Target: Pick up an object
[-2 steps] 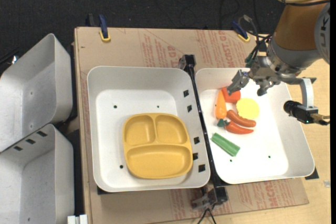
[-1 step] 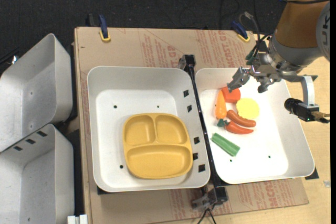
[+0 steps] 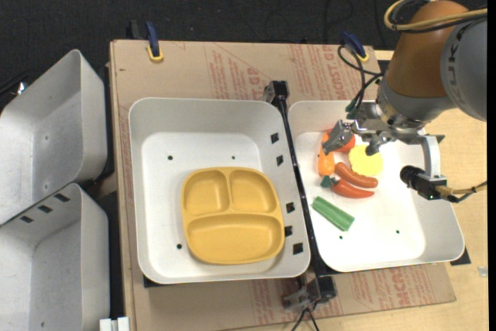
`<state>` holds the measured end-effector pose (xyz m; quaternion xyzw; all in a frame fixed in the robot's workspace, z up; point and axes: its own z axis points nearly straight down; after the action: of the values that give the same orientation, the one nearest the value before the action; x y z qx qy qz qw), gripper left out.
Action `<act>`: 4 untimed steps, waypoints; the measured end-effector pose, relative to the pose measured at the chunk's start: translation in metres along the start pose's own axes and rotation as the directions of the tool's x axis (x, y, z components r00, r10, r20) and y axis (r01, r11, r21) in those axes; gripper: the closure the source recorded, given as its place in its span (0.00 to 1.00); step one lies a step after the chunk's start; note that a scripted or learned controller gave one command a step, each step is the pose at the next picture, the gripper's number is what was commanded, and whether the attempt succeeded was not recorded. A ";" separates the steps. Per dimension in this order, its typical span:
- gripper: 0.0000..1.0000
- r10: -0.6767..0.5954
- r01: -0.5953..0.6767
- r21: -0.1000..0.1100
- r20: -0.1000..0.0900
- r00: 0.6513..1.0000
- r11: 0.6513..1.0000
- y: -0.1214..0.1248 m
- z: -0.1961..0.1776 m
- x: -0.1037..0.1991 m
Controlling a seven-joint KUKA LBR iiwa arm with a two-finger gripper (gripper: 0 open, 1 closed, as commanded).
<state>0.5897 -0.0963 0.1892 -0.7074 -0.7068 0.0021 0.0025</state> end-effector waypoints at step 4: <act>1.00 0.000 0.000 -0.012 0.002 1.000 1.000 -0.001 0.025 -0.008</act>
<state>0.5886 -0.1047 0.1639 -0.7075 -0.7067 -0.0016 -0.0023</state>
